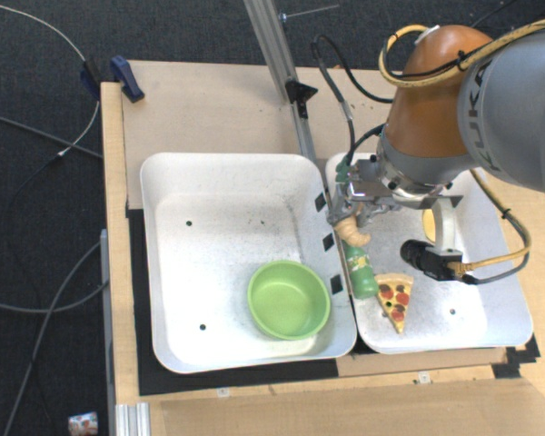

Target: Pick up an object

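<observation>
Two white bins (pixel 163 189) sit on the bench, where the hand (pixel 352 221) hangs directly above a green bottle (pixel 360 275), its grip state unclear.

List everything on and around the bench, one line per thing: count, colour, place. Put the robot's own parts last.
bins: two, white, side by side on the bench.
bowl: one, green, near right corner of the left bin.
pizza slice: one toy, yellow with red spots, near part of the right bin.
bottle: one, green with a tan top, left edge of the right bin, below the pincer.
yellow object: one, right bin, mostly hidden behind the arm.
clamp: one, blue, far left corner of the bench.
arm: one, grey with an orange band, reaching in from the right.
pincer: one, above the bottle's top.
</observation>
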Action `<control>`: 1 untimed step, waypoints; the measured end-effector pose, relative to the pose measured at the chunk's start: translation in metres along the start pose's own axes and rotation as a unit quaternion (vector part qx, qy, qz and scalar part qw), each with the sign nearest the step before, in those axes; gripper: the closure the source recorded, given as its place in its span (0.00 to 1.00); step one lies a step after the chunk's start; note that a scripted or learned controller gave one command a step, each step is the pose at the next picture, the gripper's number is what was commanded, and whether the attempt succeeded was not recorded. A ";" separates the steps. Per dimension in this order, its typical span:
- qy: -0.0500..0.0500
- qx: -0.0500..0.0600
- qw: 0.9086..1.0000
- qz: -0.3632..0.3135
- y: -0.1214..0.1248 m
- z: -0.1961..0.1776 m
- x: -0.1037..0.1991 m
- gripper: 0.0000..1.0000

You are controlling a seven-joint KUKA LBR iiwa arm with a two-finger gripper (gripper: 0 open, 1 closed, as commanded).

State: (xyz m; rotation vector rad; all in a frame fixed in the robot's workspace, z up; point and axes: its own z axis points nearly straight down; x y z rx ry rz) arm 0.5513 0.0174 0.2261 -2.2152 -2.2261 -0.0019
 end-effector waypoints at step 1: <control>0.000 0.000 1.000 0.000 -0.006 -0.012 0.050 1.00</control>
